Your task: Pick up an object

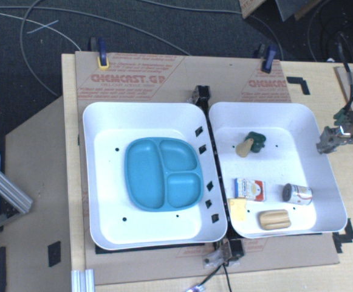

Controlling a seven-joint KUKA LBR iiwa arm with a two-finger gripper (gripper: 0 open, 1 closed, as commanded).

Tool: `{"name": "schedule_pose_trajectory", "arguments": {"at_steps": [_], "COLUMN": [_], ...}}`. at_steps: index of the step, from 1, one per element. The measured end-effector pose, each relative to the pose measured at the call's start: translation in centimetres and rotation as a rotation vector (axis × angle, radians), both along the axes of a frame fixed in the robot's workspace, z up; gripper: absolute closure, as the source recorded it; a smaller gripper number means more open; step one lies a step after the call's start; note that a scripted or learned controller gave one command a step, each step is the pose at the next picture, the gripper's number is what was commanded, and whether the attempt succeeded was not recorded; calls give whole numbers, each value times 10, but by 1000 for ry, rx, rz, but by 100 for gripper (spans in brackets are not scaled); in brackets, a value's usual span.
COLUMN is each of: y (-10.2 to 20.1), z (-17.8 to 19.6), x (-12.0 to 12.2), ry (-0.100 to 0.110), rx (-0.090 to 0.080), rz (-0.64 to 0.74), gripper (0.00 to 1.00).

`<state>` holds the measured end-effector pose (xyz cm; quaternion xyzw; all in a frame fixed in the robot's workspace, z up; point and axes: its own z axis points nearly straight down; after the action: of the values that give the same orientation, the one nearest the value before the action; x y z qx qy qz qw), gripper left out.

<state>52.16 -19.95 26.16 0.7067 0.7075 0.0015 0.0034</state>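
The right bin holds several small objects. A tan and green toy lies near its middle. Nearer the front are a red, white and blue box, a small can on its side, a yellow block and a tan bread-shaped piece. My gripper is at the far right of the view, just outside the right bin's right rim, small and partly cut off. Nothing is seen in its grasp.
The left bin holds a blue divided plate. Black clips run along the seam between the two bins. Clamps hold a cardboard sheet at the back, and cables lie on the dark floor behind it.
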Motion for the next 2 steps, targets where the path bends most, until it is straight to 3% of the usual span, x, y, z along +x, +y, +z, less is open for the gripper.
{"name": "schedule_pose_trajectory", "arguments": {"at_steps": [2], "y": [102], "z": [-11], "x": [27], "ry": [9], "rx": [6], "rz": [5], "gripper": [100]}}
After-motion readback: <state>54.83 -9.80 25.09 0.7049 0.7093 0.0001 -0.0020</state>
